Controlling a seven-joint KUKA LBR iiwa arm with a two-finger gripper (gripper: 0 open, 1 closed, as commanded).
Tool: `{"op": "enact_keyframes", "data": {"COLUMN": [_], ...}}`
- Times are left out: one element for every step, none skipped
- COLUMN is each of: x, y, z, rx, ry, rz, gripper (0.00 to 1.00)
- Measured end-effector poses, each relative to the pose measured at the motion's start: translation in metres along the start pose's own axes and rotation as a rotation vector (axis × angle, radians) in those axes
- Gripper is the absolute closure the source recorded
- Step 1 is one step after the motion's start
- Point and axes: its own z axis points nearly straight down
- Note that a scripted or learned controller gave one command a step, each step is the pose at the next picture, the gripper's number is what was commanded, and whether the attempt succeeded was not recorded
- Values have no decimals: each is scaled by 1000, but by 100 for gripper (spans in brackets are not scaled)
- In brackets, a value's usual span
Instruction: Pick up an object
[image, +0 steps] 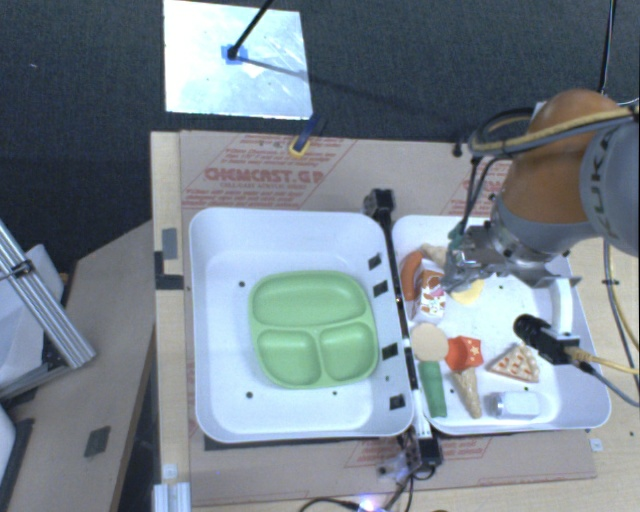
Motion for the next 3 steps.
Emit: {"op": "enact_keyframes", "data": {"x": [43, 61, 78], "y": [-19, -54, -45], "z": [2, 0, -4], "rx": [-1, 0, -3], "ry": [0, -1, -1], "rz": [0, 2, 2], "gripper": [100, 100, 100]}}
